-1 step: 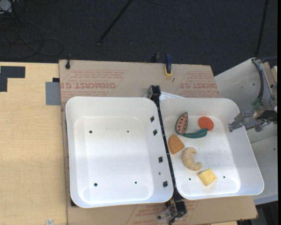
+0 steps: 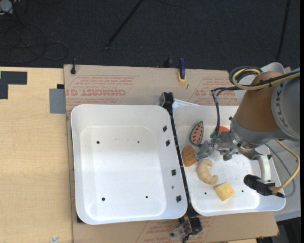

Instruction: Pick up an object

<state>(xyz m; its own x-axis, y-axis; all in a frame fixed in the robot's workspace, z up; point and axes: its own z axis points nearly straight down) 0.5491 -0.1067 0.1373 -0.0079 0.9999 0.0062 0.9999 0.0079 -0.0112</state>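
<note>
Croissant (image 2: 207, 171), yellow block (image 2: 224, 191) near, pincer (image 2: 206, 149) just beside brown roll (image 2: 189, 156)

L bin (image 2: 116, 161): floor open wall to wall, wide room for entry from above. Black clips (image 2: 173, 172) stick up along the shared rim btw bins. R bin (image 2: 202, 201): left half crowded. There's a watermelon slice (image 2: 196, 132) toward the far-left corner, a bread piece (image 2: 189, 156) close to the left wall, a croissant (image 2: 206, 172) just beside it and a cheese block (image 2: 224, 191) near the near edge. Gaps btw them are narrow. Tool (image 2: 206, 149) hangs just right of the bread, w/ arm (image 2: 258, 115) covering the bin's right side. Free floor at near-left corner.
</note>
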